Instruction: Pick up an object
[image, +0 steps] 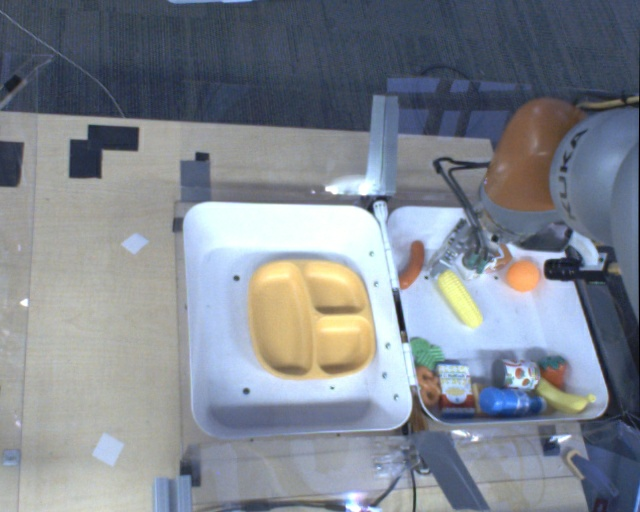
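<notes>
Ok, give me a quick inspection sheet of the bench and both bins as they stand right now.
Surface: wooden bench, two white bins side by side.
Left bin: holds a yellow divided tray.
Right bin: corn cob, orange sausage, orange ball, banana, blue bottle, green item, small cartons along the near wall.
Gripper: low in the right bin, above the corn cob's far end; grasp cannot be judged.
Cables: black cable looping by the wrist.
Clutter: black tape marks on the bench.
Surroundings: dark carpet beyond the bench.
</notes>
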